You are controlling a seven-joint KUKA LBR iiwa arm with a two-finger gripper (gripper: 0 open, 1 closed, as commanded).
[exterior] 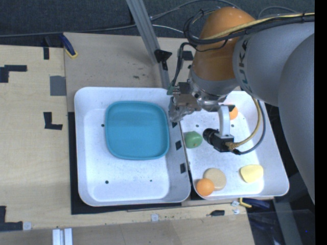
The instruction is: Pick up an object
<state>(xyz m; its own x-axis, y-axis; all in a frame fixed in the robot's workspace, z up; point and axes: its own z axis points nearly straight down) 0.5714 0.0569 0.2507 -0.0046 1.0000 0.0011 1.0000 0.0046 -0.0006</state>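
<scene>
Plate of blue colour is seen in the left bin. Over the right bin the gripper is placed, its state cannot be told. Just beside it lies a green object; near the front, an orange ball, a beige piece, a yellow piece.

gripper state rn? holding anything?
Gripper: cannot be told. It sits low over the divider between the two bins, beside the green object, with nothing seen in its grasp.
</scene>
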